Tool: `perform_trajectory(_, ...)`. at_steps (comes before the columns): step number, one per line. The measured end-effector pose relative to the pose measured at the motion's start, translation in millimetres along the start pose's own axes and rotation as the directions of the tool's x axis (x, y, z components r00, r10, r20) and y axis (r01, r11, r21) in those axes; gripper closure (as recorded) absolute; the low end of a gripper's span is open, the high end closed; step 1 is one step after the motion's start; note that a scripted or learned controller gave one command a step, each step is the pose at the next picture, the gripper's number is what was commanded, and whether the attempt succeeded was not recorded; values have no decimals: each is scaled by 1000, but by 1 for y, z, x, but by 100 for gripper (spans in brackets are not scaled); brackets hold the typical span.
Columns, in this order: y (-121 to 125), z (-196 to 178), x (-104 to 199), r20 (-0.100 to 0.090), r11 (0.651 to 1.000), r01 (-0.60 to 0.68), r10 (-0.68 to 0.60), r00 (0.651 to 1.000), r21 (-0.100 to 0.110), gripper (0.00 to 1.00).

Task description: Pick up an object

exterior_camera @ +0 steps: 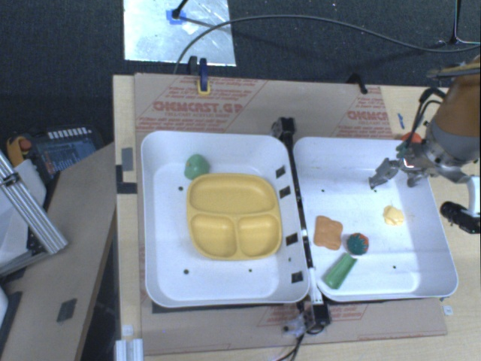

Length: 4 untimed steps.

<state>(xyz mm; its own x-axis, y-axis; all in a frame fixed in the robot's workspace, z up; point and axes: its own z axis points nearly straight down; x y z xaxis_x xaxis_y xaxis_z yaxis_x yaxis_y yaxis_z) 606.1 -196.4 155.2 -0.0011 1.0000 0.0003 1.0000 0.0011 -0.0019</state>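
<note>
The right bin (421, 277) holds several small objects: a pale yellow lump (393, 216), a flat orange piece (328, 232), a small red and teal ball (357, 243) and a green stick (340, 270). My gripper (378, 177) reaches in from the right and hovers over the upper middle of this bin. It is above and slightly left of the yellow lump, and nothing hangs from it. The arm's orange band and grey wrist (451, 138) stand over the bin's right rim.
The left bin (161, 277) carries a yellow three-compartment plate (233, 215), with a green round object (197, 165) beside its upper left corner. A black divider with clips (293, 201) runs between the bins. Cables cross the dark floor behind the bench.
</note>
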Motion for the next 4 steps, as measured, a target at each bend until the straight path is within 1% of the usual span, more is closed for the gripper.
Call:
perform_trajectory(1,-5,57,-4,1,1000,0,0,1000,-4,0)
perform_trajectory(2,-4,70,-4,1,1000,1,-1,1000,-4,0)
perform_trajectory(3,-3,59,-4,2,1000,1,-1,1000,-6,100)
perform_trajectory(4,2,14,-8,2,1000,2,-2,1000,-7,100)
